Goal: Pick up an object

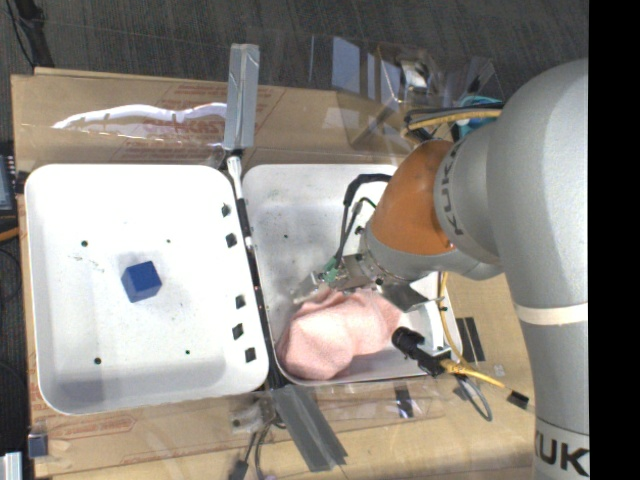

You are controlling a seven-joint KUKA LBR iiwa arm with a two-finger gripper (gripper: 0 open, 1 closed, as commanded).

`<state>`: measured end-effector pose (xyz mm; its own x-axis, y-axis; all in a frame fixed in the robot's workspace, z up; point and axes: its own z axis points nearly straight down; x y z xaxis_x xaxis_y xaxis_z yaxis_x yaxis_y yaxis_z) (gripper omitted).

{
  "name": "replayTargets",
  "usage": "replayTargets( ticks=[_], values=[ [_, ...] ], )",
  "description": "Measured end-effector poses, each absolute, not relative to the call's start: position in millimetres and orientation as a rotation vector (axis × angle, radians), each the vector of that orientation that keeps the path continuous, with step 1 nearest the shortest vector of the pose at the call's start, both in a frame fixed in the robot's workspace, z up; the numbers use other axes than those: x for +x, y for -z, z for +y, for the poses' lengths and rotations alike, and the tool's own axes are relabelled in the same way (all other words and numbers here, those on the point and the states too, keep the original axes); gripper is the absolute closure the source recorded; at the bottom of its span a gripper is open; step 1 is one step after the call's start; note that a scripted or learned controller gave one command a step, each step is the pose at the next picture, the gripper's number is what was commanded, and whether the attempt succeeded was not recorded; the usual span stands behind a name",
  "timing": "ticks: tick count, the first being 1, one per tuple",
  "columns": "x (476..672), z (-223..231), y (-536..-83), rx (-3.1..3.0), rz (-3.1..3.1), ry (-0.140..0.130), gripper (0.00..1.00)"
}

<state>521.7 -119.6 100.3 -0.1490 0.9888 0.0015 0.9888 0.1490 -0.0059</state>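
Mostly pale pink cloth, soft, lumpy (right bin)

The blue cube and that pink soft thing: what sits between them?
In the camera view, the blue cube and the pink soft object lie in separate bins; between them are bare white floor and the bins' adjoining walls.

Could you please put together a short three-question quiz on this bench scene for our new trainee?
1. True or false: the blue cube lies in the same bin as the pink soft object.
2. Which bin is the arm reaching over? A) left bin B) right bin
3. Fill in: the hand sits just above the ____ object.

Key: 1 false, the cube is alone in the left bin; 2 B; 3 pink.
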Motion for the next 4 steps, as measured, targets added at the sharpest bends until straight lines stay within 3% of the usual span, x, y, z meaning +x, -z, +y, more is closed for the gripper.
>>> replayTargets(
  ticks=[1, 2, 3, 4],
  values=[
    [521.8, -119, -110, -2.042, -2.378, -0.007, 1.00],
    [521.8, -119, -110, -2.042, -2.379, -0.007, 0.00],
    [523.0, -100, -91, -1.955, -2.453, -0.002, 0.00],
    [523.0, -101, -101, -1.952, -2.453, -0.004, 1.00]
  ],
)
